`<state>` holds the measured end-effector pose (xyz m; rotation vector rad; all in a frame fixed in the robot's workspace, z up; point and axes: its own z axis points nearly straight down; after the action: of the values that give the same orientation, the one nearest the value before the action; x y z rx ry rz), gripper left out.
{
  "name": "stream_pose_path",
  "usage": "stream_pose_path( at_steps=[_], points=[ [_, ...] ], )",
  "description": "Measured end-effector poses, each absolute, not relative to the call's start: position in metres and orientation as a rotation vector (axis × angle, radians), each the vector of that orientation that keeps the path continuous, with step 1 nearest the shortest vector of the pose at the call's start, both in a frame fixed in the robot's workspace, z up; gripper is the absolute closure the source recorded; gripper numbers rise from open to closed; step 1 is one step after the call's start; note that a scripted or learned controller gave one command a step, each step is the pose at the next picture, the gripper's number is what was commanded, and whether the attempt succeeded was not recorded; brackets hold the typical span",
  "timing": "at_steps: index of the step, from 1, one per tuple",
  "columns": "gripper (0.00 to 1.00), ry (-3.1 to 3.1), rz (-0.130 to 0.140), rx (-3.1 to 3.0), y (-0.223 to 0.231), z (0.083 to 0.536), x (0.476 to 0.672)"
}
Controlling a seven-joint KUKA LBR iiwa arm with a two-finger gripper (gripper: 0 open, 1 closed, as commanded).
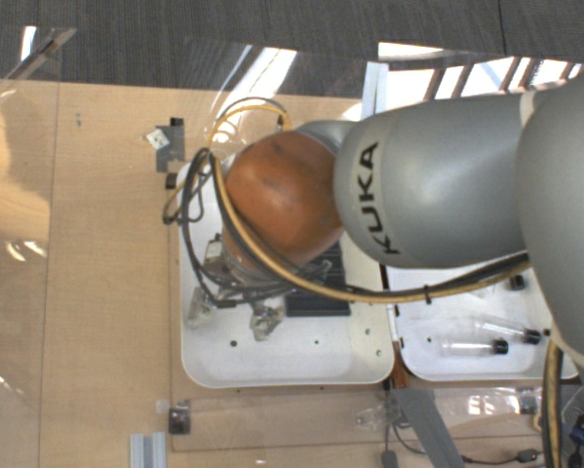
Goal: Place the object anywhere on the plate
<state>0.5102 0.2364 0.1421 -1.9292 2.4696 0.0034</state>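
Arm (pixel 447 183) fills your foreground, reaching over the left bin (pixel 272 364); gripper (pixel 231 305) hangs low over that bin's floor, its state not something you can tell from here; dark flat slab (pixel 316 300), possibly the plate, sits just beside it, half under the wrist; you can't make out any task object near the gripper. Right bin (pixel 467 364) holds a clear syringe-like tube (pixel 477 344). Judgement: pick or place phase, unclear which; confirm a grasp before you move on.

- light wood bench top (pixel 87 291), kinda glossy, with bright glare patches on the left side
- dark grey ribbed floor (pixel 223 3) runs across the top
- small metal brackets (pixel 178 417) near the bench's front edge
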Motion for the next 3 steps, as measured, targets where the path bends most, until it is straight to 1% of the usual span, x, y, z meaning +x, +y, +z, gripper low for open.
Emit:
stream_pose_path(
  at_steps=[1, 2, 3],
  points=[
    [1.00, 2.464, 0.006, -1.920, 0.239, 0.154, 0.512],
    [1.00, 2.306, -0.002, -2.111, 0.198, 0.092, 0.533],
    [1.00, 1.411, -0.023, -2.781, 0.198, 0.093, 0.494]
  ],
)
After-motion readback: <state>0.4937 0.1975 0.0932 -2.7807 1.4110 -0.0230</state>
